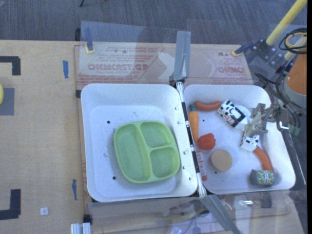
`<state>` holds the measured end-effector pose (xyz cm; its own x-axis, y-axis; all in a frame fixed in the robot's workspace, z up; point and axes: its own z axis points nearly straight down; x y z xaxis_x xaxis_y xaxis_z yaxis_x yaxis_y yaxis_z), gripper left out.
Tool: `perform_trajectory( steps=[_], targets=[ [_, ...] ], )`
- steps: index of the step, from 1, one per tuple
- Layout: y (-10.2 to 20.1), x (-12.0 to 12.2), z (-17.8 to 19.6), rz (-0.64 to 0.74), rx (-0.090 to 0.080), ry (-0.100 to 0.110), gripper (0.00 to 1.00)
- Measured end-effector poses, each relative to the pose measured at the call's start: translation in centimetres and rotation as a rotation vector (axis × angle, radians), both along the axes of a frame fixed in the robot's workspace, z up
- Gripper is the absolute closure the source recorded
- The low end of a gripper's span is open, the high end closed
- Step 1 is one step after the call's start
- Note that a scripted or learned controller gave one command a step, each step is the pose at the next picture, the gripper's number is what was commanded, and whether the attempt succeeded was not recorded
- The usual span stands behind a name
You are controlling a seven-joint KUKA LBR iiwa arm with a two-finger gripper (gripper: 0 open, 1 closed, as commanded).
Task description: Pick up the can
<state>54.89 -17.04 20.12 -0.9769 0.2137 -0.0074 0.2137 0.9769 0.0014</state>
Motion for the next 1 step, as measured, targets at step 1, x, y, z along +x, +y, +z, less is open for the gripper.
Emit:
perform_trajectory(
  steps=[1],
  targets=[
    [0.69,3.88,-9.57,-0.091,0.001,0.003,1.00]
  ],
)
